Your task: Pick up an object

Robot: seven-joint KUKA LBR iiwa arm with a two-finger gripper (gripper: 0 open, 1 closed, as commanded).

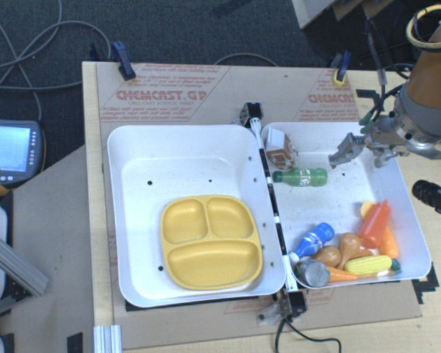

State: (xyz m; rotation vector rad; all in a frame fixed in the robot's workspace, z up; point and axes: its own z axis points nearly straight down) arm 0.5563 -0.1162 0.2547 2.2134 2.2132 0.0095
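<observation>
The task names no particular object, so we take the green bottle (300, 176) as the most likely one: it lies on its side in the far half of the right bin (415, 230), close to the wall that this bin shares with the left bin (132, 197), and nothing touches it except perhaps the small brown and white carton (281, 153) just beyond it, toward the far corner. The gripper (362, 151) hangs over the far part of the same bin, to the right of the bottle and apart from it; we see two dark fingers spread apart, so the claw is wide and it holds nothing. We judge that the step in hand is the approach, before any grasp. The next move, as we think, calls for the gripper to travel toward the dividing wall, come down over the bottle's body, and close across its narrow width, not along its length. The bottle is round and can roll, so the fingers should meet it squarely. At the near edge of the right bin a heap of toy food lies packed together: a blue bottle (313, 239), an orange-red bottle (374, 224), a corn cob (367, 265), a carrot (343, 275) and a grey can (314, 273). In the left bin a yellow divided plate (210, 241) rests near the near edge.
</observation>
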